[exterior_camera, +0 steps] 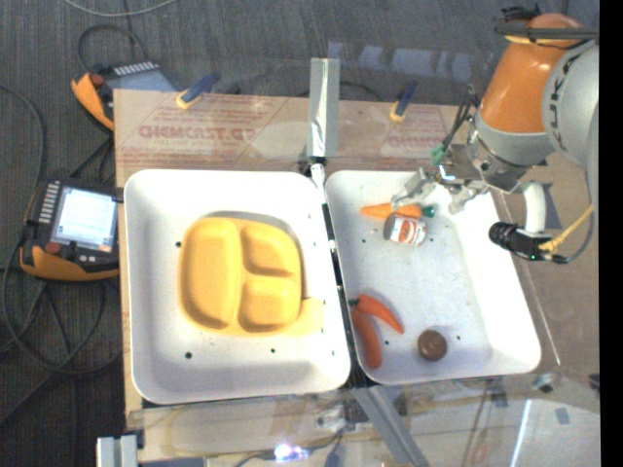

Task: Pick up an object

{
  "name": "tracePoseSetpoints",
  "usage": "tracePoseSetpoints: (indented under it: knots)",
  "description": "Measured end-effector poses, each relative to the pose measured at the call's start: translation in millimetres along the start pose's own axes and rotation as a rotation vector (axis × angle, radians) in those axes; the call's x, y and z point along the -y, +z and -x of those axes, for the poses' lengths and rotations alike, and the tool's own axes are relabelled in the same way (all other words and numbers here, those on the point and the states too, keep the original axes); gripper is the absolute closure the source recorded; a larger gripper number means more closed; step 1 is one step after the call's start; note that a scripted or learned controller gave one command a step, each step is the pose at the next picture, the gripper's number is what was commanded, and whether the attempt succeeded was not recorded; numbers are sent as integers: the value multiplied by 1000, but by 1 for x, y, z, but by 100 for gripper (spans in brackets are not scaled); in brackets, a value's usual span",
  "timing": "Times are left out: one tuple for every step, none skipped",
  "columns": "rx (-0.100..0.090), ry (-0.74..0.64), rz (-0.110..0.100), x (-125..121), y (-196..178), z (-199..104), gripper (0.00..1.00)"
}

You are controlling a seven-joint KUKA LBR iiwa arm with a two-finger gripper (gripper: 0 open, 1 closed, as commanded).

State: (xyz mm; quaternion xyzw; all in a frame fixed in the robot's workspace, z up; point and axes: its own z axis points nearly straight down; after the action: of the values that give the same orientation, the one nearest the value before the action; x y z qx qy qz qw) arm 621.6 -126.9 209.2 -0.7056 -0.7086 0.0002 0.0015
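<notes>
Over the right white plastic bin (487, 290), near its far edge, hangs the metal two-finger gripper (440, 189) with its fingers spread wide and nothing between them. Just under it lies a small orange carrot (378, 211), touching a little silver can with a red label (405, 229), tipped on its side. Near the front of that bin lie two red-orange chili peppers (373, 325) and a round brown ball (432, 344). A yellow plastic tray with three sections (243, 273) sits in the left white bin (156, 280).
</notes>
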Motion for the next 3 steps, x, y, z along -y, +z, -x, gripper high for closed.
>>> tracePoseSetpoints:
  knots:
    - [5,17,1,-9,114,-3,0]
    - [1,-50,-25,-42,122,-1,0]
    - [9,-48,-33,-39,114,4,100]
